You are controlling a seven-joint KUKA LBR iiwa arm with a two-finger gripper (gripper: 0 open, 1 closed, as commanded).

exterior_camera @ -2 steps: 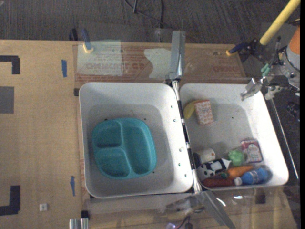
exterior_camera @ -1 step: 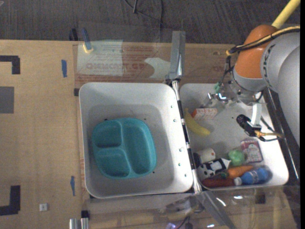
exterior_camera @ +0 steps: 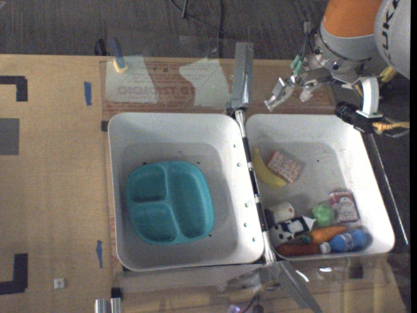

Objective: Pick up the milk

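Wooden bench (exterior_camera: 58,194), milk (exterior_camera: 294,228) in right bin (exterior_camera: 378,194)

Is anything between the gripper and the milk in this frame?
Nothing blocks a descent from above. The gripper hangs above the right white bin's far rim; the black-and-white cow-patterned milk carton lies near the front, touching an orange carrot and a white cup.

Two white bins (exterior_camera: 176,126) are seen on a tan bench (exterior_camera: 52,175) marked with blue tape strips (exterior_camera: 87,92) and black corner marks (exterior_camera: 15,88). A teal divided plate (exterior_camera: 169,202) is noted. A yellow banana (exterior_camera: 267,172), an orange carrot (exterior_camera: 329,233), a blue bottle (exterior_camera: 348,241), a green item (exterior_camera: 322,214) and a black-and-white cow-patterned milk carton (exterior_camera: 292,227) are recorded. The arm (exterior_camera: 361,12) is grey with an orange band.
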